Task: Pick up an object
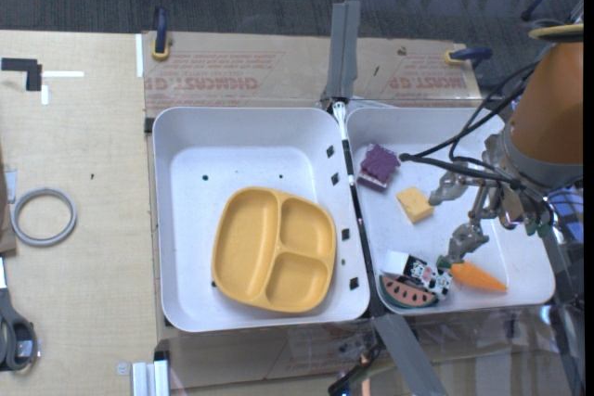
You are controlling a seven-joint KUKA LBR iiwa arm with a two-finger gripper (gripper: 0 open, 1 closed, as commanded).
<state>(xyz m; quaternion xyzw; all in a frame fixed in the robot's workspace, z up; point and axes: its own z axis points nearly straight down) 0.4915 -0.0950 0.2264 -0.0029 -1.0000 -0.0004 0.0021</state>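
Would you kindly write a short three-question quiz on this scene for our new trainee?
1. True or false: the yellow divided plate lies in the left bin.
2. Which toy lies nearest the gripper: A) purple toy, B) carrot, C) cheese wedge?
3. Fill in: the watermelon slice lies at the right bin's ____ edge.

Key: 1 true; 2 B; 3 near.

Two white bins (pixel 176 199), one yellow divided plate (pixel 275 249), five small toy objects (pixel 414 204)
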